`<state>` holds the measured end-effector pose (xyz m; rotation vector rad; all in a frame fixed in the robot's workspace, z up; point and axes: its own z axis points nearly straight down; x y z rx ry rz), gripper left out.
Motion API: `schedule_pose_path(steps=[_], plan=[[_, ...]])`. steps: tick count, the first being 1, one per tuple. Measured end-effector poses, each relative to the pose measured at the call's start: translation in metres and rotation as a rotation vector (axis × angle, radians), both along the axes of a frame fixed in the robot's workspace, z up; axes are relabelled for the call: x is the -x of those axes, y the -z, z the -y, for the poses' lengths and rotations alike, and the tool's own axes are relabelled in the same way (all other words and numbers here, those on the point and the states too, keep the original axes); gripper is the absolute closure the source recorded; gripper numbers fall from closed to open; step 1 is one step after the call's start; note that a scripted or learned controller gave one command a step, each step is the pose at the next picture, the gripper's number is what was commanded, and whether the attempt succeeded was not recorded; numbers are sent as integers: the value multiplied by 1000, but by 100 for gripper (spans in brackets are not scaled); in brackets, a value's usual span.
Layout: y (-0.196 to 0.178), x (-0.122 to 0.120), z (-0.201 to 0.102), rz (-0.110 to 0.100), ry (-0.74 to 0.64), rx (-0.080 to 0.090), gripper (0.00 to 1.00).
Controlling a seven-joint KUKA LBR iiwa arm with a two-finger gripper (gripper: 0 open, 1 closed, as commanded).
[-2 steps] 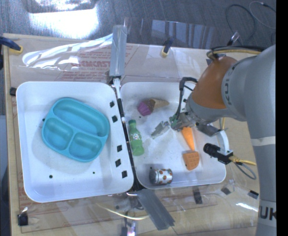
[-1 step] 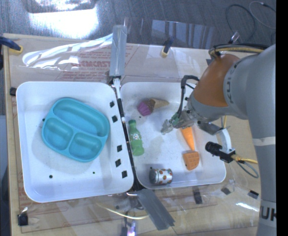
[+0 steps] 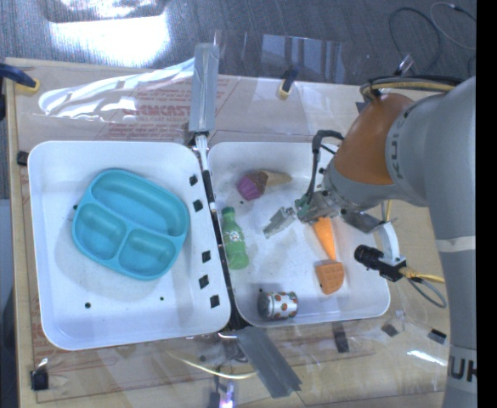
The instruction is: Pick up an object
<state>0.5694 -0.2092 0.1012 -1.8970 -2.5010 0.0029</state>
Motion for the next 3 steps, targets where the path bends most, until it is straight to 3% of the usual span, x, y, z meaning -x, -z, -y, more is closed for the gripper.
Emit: schedule_pose_path(steps=[1,2,3], plan=[[-124,-6,2,5,-42,2,0],[10,10,0,1,-81,-1,0],[-72,-32,1,3,-91,1,0]])
